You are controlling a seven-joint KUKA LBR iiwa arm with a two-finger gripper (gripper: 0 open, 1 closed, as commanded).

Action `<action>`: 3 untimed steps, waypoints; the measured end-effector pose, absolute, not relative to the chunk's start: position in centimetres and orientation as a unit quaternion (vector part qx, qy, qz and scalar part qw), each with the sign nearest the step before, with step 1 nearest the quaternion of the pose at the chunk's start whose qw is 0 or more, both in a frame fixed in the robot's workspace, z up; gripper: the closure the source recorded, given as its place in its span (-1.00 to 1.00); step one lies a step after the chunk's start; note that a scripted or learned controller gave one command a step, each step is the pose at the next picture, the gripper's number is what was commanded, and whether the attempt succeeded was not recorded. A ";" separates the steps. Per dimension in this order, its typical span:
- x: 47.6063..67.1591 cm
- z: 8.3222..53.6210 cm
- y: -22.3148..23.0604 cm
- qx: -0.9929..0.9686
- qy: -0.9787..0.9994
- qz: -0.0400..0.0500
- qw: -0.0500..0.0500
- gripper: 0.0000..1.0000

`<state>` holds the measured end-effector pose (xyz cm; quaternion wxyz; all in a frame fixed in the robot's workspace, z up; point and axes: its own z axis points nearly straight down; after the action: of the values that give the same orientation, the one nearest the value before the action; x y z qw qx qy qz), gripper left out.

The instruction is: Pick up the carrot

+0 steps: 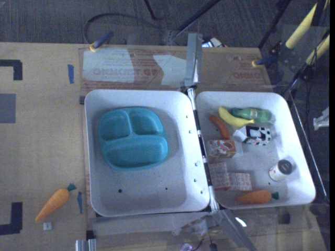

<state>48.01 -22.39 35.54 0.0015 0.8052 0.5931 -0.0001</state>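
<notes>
A carrot (255,196) is laid flat at the near edge of the right bin (301,190), just in front of a patterned packet (232,180). A second carrot (52,204) is out on the desk (42,150), left of the bins. Probably a light, stiff, slightly slick toy, so it's best pinched across the thick middle, not the taper. How far the end effector is open can't be told.

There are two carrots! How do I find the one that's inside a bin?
Look at the right white bin, the one crowded with toy food, and go to its near edge. The carrot lies flat there, just below a pink checkered packet. The other carrot lies out on the wooden bench, left of both bins.
</notes>
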 end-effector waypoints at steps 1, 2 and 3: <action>54.1 43.6 -21.0 0.825 0.565 0.000 0.001 -1.00; 59.6 43.5 -19.5 0.933 0.361 0.000 0.001 -1.00; 65.0 43.5 -21.6 0.959 0.283 0.000 0.001 -1.00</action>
<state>65.03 -21.58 43.51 0.0006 0.9591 0.2831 -0.0004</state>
